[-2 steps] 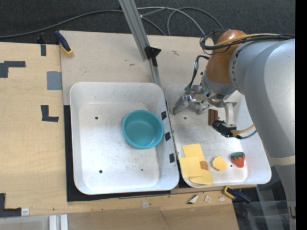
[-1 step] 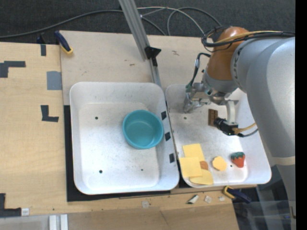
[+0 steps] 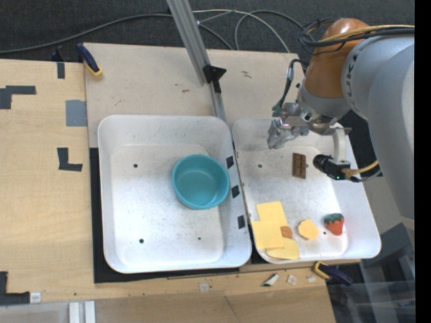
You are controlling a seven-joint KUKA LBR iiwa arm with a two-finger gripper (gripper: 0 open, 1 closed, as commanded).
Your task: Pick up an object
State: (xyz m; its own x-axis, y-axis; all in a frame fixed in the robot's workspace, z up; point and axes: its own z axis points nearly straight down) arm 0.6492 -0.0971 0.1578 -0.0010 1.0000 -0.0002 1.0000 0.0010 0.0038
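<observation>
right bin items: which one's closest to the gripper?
The brown block, lying alone in the right bin's upper half, just below-right of the gripper. The yellow pieces, orange disc and strawberry cluster along the near edge.

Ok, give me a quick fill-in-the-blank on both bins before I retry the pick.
The teal bowl sits in the ____ bin.
The yellow slices lie in the ____ bin.
The gripper hovers over the right bin's ____ left corner.
The brown block lies ____ the strawberry than the gripper.

Missing words: left; right; far; nearer
</observation>
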